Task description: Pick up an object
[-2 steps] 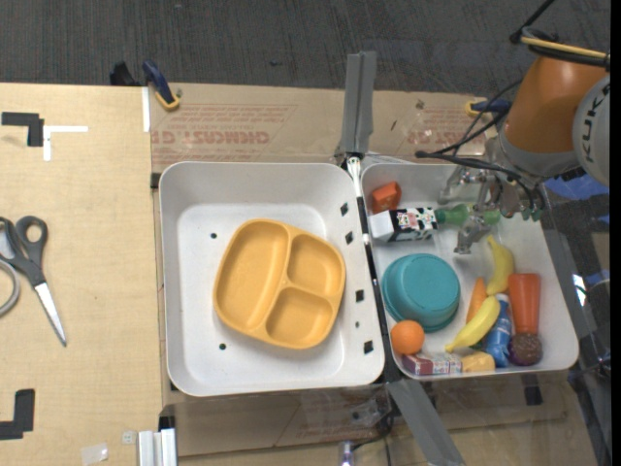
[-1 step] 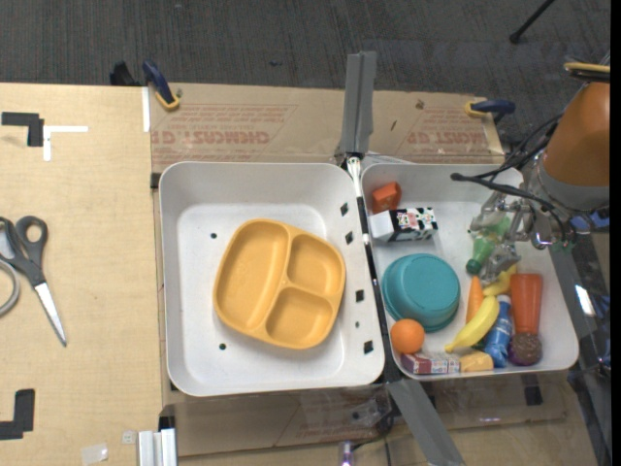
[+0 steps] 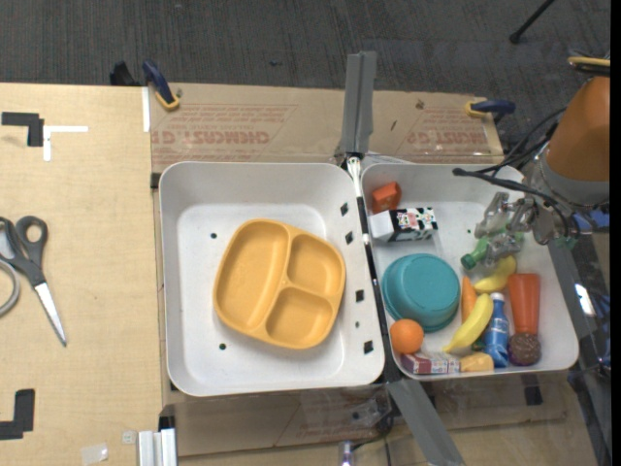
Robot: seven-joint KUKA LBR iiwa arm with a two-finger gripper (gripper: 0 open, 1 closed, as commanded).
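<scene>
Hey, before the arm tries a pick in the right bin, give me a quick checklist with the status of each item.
1. Tool over the right bin: ok.
2. Tool free of any object: cannot tell.
3. Target directly below it: ok, a green object beside the yellow banana.
4. Target free of neighbours: not ok, items crowd together.
5. Teal bowl away from the tool: ok.

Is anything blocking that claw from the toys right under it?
Nothing visible. The gripper hangs just above the right bin's far right side, with a small green item and a banana directly beneath it.
</scene>
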